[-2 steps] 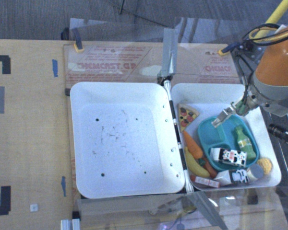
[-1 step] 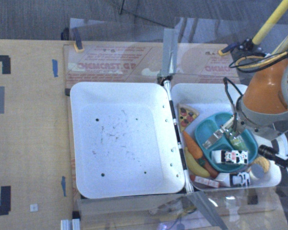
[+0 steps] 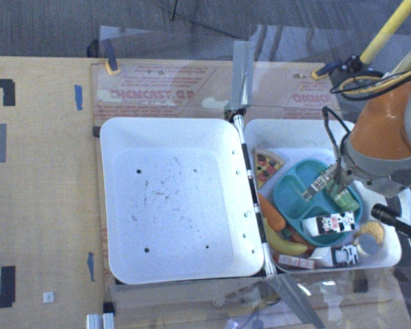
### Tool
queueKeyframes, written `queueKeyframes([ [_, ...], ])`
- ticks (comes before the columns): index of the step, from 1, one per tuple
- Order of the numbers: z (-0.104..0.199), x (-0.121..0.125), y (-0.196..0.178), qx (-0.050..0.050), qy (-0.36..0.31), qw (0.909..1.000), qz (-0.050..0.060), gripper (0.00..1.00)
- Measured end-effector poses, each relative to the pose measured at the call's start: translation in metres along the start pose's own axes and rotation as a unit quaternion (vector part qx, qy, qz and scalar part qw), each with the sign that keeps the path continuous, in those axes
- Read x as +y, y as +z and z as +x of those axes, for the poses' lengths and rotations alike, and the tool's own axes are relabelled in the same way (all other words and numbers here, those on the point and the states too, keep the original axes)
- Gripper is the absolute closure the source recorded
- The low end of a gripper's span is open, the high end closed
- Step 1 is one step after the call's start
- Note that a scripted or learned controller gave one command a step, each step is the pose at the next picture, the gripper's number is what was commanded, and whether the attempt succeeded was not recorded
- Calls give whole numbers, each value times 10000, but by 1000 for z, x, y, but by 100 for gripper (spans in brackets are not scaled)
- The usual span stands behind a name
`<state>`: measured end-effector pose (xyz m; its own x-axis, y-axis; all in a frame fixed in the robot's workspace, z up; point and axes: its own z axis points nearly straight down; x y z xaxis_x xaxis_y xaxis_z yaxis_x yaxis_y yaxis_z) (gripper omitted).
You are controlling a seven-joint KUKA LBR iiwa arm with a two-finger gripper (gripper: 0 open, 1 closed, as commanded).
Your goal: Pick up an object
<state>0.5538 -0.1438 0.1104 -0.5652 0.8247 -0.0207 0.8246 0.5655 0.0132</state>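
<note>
My gripper [image 3: 320,184] hangs low over the right bin [image 3: 390,256], above the teal divided plate [image 3: 298,201]. A small green object [image 3: 345,199] lies on the plate just right of the gripper. A black-and-white patterned box [image 3: 335,223] rests on the plate's near edge. To the plate's left lie a pizza slice [image 3: 267,165], an orange carrot [image 3: 274,218] and a yellow banana [image 3: 285,244]. I see nothing lifted clear of the bin.
The left bin [image 3: 116,149] stands beside the right one, with a narrow divider between them. A tan cookie-like piece [image 3: 373,232], a second black-and-white item [image 3: 345,255] and a red bar [image 3: 294,261] crowd the right bin's near corner. Cables hang by the arm at the upper right.
</note>
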Motion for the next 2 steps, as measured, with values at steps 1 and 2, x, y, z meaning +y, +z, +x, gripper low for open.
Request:
queueKeyframes([
  [1, -3, 2, 9, 17, 15, 10000, -11, 100],
  [2, -3, -2, 11, 0, 1464, 9892, -70, 100],
])
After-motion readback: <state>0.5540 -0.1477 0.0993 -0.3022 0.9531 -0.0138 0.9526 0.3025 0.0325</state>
